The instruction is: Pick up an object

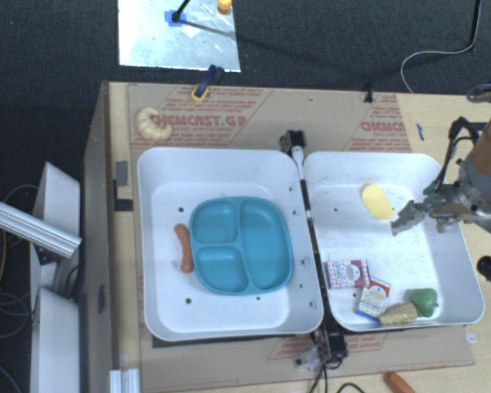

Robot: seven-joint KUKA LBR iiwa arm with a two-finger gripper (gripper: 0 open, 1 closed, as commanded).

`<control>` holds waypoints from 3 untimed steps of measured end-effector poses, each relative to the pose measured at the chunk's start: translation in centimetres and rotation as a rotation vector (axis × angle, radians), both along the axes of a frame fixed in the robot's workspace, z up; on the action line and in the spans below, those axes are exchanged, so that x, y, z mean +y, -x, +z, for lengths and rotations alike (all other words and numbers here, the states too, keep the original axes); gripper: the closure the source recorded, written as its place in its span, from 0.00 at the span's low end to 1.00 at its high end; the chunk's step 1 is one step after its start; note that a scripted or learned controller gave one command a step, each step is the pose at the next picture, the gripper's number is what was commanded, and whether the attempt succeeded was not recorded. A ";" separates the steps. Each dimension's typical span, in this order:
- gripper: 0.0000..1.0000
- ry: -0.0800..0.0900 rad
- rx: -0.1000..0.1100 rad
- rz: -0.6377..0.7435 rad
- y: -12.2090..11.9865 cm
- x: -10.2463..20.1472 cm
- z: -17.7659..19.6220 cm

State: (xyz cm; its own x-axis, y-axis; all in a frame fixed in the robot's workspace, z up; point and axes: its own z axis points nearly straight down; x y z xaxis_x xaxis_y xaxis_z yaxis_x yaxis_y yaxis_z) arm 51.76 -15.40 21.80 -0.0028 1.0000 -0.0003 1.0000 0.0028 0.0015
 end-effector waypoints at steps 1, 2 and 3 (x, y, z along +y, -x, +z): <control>0.00 -0.001 0.003 0.000 -6.2 0.6 -11.5; 0.00 0.001 -0.002 0.002 -14.1 -0.5 -13.3; 1.00 0.002 -0.005 0.005 -14.2 -0.6 -12.2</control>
